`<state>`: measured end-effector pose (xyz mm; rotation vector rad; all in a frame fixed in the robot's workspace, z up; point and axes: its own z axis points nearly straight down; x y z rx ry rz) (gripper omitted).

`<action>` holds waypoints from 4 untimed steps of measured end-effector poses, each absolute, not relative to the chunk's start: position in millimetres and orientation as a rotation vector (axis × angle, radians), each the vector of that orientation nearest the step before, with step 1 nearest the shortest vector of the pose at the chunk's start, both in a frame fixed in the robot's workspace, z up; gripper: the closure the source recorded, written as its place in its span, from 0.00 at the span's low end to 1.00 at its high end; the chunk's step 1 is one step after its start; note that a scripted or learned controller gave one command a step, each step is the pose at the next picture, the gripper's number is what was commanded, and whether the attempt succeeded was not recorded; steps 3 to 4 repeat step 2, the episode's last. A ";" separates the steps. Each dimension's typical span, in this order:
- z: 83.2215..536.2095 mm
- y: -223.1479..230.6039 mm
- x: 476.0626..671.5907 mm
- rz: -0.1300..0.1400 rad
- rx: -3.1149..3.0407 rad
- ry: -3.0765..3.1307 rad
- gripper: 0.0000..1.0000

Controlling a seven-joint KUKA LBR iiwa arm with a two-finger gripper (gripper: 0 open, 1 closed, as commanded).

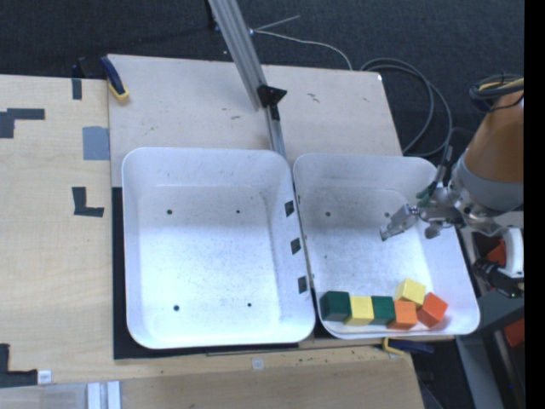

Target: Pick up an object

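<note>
Down at the near edge of the right bin sits a tight cluster of small blocks: a dark green block, a yellow block, another green block, an orange block, a second yellow block just behind, and a red-orange block at the far right, turned at an angle. They look like light, stiff cubes with flat faces, likely easy to pinch and unlikely to deform, though smooth sides could slip if caught on a corner. The row is packed face to face against the bin wall, so there is little room beside the middle ones; my pick is the dark green block at the open left end, or the rear yellow one, taken across two opposite flat faces. The end effector hangs over the middle of that bin, well apart from the cluster and carrying nothing; whether it is spread or pressed together I cannot tell. The left bin lies alongside on the table.
</note>
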<state>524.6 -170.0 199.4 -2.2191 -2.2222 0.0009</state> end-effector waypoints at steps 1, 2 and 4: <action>209.3 -169.5 524.9 0.001 -2.217 -2.223 1.00; 208.7 -169.5 524.7 0.001 -2.217 -2.223 0.00; 208.7 -169.5 524.7 0.001 -2.217 -2.223 0.00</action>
